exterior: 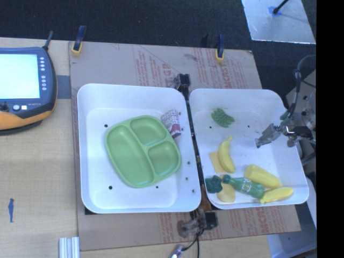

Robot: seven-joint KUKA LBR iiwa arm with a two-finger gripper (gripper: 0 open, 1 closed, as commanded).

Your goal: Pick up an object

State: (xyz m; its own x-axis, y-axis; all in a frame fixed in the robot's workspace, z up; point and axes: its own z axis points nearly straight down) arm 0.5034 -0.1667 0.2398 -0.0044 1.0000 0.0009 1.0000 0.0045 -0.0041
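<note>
My gripper (267,139) sits at frame right over the right bin (244,97), jaw state can't tell. Banana (226,155) lower left of it; green divided plate (143,151) in left bin (91,98).

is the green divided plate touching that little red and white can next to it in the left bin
Touching. In the camera view, the can sits against the upper right rim of the green divided plate, with no white bin floor between them.

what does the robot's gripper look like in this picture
The gripper is small, metallic and grey, with slim fingers ending in pointed tips, seen over the right bin. Behind it sits a blockier grey and dark wrist assembly, with a thin dark cable looping above. The rest is too blurred to describe.
</note>
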